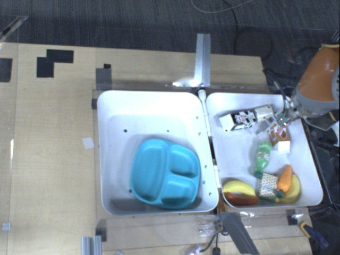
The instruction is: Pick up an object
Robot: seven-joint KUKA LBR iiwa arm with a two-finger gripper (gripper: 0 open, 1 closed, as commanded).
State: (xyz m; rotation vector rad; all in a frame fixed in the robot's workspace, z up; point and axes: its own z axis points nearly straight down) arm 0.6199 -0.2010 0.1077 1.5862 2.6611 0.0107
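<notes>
Your light wooden bench (pixel 48 158) carries two white bins. The left bin (pixel 114 121) holds a blue sectioned plastic plate (pixel 164 173). The right bin (pixel 311 163) holds a white box (pixel 245 118), yellow banana (pixel 239 187) and orange carrot (pixel 285 178). The end effector (pixel 283 117) sits over its upper right corner; its grip is unclear.

tray (pixel 166 174) in left bin (pixel 114 121); banana (pixel 238 187) in right bin (pixel 308 158)

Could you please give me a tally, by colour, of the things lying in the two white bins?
Blue: 1, the tray
White: 1, the box
Green: 1, the bottle
Orange: 1, the carrot
Yellow: 2, the banana and the yellow-red fruit
Brown: 1, the packet
Patterned: 1, the cube
Total: 8
</notes>
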